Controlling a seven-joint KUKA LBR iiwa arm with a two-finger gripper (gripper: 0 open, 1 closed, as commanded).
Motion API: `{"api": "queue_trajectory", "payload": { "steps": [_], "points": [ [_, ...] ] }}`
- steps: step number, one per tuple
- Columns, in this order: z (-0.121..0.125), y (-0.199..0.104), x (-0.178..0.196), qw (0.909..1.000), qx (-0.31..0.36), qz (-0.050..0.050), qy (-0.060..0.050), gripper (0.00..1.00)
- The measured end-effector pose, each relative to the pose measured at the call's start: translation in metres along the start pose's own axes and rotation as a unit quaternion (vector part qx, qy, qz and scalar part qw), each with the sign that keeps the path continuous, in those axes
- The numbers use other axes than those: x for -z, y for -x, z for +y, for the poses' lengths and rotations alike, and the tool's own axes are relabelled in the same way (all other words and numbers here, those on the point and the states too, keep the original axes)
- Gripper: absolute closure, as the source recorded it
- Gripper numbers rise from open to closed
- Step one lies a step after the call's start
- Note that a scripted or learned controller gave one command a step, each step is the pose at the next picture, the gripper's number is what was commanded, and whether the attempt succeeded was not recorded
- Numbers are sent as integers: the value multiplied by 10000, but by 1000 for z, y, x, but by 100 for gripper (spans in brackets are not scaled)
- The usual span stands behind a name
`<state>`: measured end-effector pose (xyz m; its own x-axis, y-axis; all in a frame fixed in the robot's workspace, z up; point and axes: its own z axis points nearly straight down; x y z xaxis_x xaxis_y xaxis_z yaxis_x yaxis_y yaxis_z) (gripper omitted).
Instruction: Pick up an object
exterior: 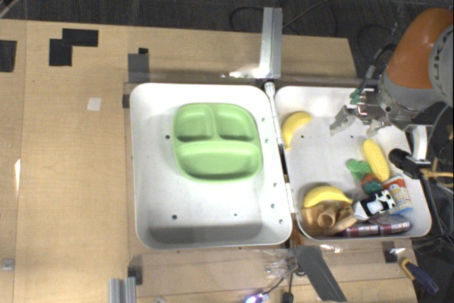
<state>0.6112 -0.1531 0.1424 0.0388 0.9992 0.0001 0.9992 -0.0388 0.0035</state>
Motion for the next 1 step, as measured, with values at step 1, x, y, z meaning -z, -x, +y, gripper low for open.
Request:
{"api": "queue_trajectory", "payload": {
  "steps": [1],
  "points": [
    [-40, 30, -33, 9953, 965, -4, 18, 0]
  ]
}}
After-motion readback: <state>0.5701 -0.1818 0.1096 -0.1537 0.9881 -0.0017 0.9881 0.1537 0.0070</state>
